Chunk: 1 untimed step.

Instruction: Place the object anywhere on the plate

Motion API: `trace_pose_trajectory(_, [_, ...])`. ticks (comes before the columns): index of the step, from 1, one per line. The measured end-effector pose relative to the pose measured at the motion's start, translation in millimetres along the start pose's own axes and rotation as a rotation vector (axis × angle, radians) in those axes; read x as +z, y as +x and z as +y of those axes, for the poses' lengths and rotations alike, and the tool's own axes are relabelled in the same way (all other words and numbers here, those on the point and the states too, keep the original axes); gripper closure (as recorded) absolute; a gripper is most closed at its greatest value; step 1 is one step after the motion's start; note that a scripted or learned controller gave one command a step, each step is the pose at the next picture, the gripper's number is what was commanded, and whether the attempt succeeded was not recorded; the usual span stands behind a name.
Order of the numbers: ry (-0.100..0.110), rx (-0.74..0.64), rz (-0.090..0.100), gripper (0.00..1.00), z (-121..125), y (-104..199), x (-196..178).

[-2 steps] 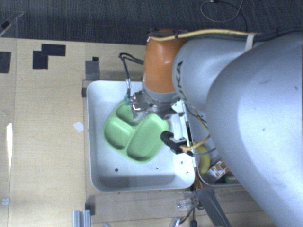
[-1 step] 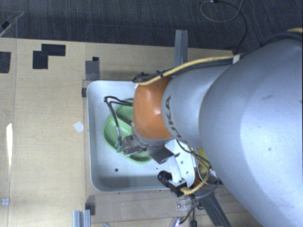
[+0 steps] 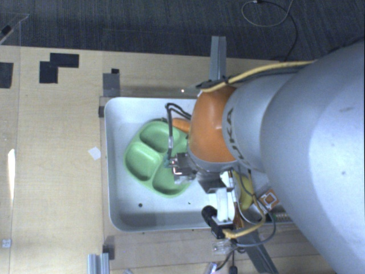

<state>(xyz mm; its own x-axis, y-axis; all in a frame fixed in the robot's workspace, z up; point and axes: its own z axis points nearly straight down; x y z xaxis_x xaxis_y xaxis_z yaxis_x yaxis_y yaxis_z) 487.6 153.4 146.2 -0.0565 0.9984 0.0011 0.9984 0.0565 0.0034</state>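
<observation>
Fills the right half of the view: grey arm [image 3: 308, 153] with orange band [image 3: 208, 130], reaching over the white bin [image 3: 117, 170] on the wooden table [image 3: 51, 170]. Holds a green divided plate [image 3: 145, 158] in that bin, partly under the wrist. Shows an orange object [image 3: 180, 124] at the plate's upper edge, beside the band. Hides the pincer; cannot tell its opening.

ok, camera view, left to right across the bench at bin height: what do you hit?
Black tape marks → small white scrap on the wood → white bin's left wall → green divided plate → arm's orange band → grey arm body.
</observation>
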Motion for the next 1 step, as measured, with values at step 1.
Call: trace_pose_trajectory(1, [0.001,0.038,0.000,1.00,4.1,79.2,-70.8])
